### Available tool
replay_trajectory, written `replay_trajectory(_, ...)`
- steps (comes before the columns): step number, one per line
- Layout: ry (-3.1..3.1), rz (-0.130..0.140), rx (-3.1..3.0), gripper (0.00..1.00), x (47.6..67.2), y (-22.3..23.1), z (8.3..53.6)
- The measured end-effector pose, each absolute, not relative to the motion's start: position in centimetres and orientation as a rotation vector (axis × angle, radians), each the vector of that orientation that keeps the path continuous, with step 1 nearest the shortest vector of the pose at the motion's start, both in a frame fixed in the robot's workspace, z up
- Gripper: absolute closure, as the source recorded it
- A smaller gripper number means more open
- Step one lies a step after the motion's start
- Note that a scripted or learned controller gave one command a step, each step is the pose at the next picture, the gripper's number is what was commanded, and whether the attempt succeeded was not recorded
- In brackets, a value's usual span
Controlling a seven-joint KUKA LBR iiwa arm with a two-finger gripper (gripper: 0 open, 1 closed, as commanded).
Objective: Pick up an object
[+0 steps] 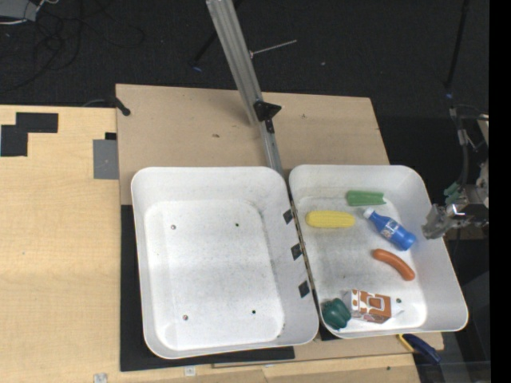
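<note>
The right bin (pixel 435 306) holds several small objects. A green block (pixel 365 199) lies at the back, with a yellow corn cob (pixel 330 219) to its left. A blue bottle with a white cap (pixel 390 228) lies tilted near the middle. An orange sausage (pixel 394 263) sits below it. At the front are a brown and white carton (pixel 373 306) and a dark green round object (pixel 336 313), touching each other. My gripper (pixel 441 221) hovers at the bin's right rim, just right of the blue bottle and apart from it.
The left bin (pixel 152 214) stands beside the right one, their rims meeting along a line with black clips (pixel 295 250). A slanted metal rail (pixel 239 62) rises behind the bins. A blue and yellow item (pixel 419 346) pokes out at the bench's front right.
</note>
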State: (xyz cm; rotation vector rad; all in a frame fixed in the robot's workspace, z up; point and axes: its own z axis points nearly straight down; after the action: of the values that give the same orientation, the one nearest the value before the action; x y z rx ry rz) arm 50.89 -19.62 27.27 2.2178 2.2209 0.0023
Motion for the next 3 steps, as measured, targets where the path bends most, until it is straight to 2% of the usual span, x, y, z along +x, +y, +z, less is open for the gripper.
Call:
replay_trajectory(1,2.229,0.001,2.217,1.0,53.2,-14.8,27.6)
replay_trajectory(3,2.227,0.0,2.219,1.0,56.6,-6.5,26.1)
